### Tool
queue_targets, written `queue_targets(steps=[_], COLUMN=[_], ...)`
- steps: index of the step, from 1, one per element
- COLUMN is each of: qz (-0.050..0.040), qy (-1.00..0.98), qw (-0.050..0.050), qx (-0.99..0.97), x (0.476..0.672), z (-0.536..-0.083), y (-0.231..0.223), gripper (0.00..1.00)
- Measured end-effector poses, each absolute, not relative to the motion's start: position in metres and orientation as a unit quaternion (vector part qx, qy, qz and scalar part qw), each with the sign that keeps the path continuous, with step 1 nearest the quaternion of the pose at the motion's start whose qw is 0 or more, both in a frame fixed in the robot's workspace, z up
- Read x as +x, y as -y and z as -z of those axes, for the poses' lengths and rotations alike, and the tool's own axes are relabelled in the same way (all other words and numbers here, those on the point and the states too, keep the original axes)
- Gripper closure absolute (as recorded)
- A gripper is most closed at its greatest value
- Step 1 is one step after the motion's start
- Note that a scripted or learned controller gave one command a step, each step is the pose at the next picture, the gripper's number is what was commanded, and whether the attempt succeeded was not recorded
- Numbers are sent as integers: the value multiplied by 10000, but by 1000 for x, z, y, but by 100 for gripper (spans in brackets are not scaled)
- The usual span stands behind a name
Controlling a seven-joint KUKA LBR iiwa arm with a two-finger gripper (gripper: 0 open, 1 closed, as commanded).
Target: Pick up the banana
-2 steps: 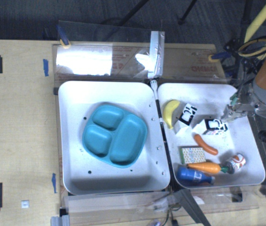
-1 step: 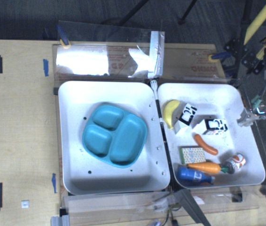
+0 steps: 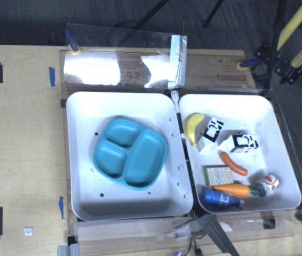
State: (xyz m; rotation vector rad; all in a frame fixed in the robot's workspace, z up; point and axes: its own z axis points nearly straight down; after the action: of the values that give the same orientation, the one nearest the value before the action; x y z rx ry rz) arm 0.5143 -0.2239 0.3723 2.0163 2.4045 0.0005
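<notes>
Two white bins side by side on my worktop (image 3: 23, 143), left bin (image 3: 81, 116) with blue divided tray (image 3: 130, 152), right bin (image 3: 279, 143) with banana (image 3: 193, 127) at its upper left by the dividing wall, touching a black-and-white patterned block (image 3: 213, 129), hot dog (image 3: 232, 163), carrot (image 3: 233, 189), blue bottle (image 3: 219, 199) nearby.

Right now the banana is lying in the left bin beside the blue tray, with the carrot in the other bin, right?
Not quite. The camera view shows the banana in the right bin, near its left wall. The blue tray is alone in the left bin. The carrot is in the right bin too.
</notes>
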Motion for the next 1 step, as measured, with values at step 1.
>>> queue_targets(steps=[1], qz=[-4], qy=[-6521], qw=[26], qx=[7581], x=[538], z=[-436], y=[223], gripper=[100])
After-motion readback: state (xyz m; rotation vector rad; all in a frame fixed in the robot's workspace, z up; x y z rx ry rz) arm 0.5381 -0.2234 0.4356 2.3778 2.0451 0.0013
